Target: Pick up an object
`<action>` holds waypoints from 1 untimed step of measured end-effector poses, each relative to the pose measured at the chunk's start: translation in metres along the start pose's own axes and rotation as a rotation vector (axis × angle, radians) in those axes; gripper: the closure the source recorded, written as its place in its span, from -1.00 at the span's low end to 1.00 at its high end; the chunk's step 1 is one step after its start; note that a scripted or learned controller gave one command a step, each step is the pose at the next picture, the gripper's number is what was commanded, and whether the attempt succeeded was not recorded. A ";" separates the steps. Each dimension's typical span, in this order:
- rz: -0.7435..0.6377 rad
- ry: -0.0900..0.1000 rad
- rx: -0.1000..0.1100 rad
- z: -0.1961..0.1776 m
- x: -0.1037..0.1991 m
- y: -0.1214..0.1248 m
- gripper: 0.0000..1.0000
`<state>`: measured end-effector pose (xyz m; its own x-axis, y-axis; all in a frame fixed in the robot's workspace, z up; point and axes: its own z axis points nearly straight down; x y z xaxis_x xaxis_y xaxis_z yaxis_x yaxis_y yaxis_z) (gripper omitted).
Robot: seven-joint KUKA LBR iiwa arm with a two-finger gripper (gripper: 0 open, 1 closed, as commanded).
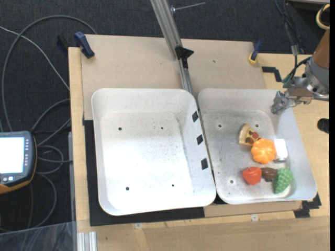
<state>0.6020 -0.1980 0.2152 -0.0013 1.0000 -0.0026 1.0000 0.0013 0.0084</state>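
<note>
The right bin holds a cluster of toy foods near its right side: a pizza slice, an orange pumpkin, a white block, a red tomato, a brown piece and green grapes. My gripper hangs over the bin's upper right corner, above and to the right of the pizza slice, apart from all the objects. Nothing shows between its fingers.
The left bin lies beside the right one. A slanted metal pole rises from the bench's back middle. Blue clamps sit at the bench's back corners. A pendant with a screen lies at the far left.
</note>
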 end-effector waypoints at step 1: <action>0.000 0.001 0.002 -0.035 0.000 0.002 1.00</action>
<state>0.6034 -0.1980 0.2498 -0.0018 1.0000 -0.0017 1.0000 0.0018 0.0061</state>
